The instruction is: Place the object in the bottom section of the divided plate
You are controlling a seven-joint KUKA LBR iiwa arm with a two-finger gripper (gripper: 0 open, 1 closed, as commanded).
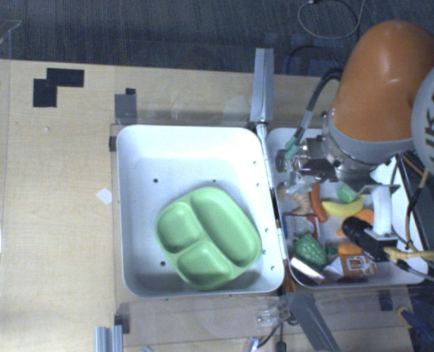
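A green divided plate (208, 236) lies in the left white bin (144, 160), with two smaller sections at its left and bottom and one large section at its right; all three hold nothing. My gripper (296, 164) hangs over the upper left part of the right bin (281, 144), under the orange band of the arm. Below it lie several toy foods: a yellow banana (342, 207), an orange carrot-like piece (317, 202), a small green piece (346, 193) and a knobbly dark green piece (310, 250). Nothing shows between the gripper's tips.
A brown and orange packet (353, 264) and a silvery item (308, 271) lie at the right bin's front edge. A metal divider (262, 86) stands between the bins at the back. Black markers (56, 85) are on the wooden bench at the far left.
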